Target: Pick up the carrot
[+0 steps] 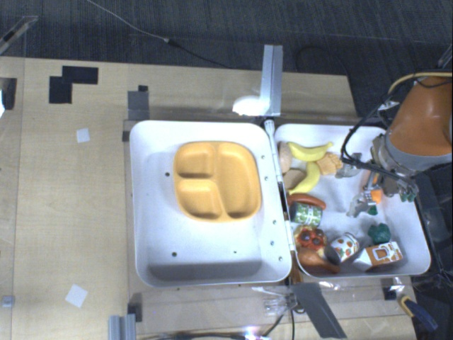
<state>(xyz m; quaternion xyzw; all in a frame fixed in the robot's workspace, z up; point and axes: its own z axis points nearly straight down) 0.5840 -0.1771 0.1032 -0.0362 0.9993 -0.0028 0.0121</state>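
Your gripper (367,202) hangs in the right bin (423,250) with a small orange piece, likely the carrot (375,192), right at its fingers; you cannot tell whether they pinch it. Expect it light, stiff and smooth, so grip across its middle. The bananas (308,163) lie to its left.

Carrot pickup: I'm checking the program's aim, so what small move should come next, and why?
Probably a short straight descent: the gripper hangs over the right bin with the carrot right beneath it, apparently not yet lifted.
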